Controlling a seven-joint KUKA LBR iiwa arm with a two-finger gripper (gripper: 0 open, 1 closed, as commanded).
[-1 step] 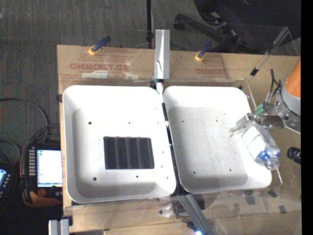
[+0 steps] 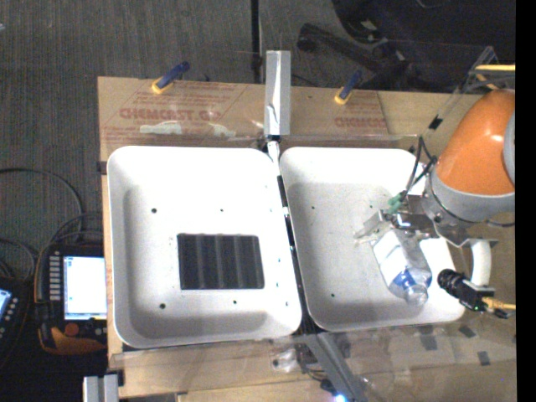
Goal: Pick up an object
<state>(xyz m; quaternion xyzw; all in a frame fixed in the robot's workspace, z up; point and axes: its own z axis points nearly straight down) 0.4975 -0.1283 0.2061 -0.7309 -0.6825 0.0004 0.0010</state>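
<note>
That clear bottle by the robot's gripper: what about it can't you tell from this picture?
- Gripper: its metal parts blur together over the clear plastic bottle, so any hold is unreadable.
- Bottle's upper end: hidden under the gripper.
- Dark ribbed tray in the left bin: too coarse to identify.

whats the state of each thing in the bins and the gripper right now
plastic bottle: lying on its side in the right bin, blue cap end toward the near wall, right under the gripper
gripper: low over the bottle's upper end; grasp cannot be told
black ridged tray: lying flat in the left bin, apart from the arm
left bin: holds the tray
right bin: holds the bottle
</note>
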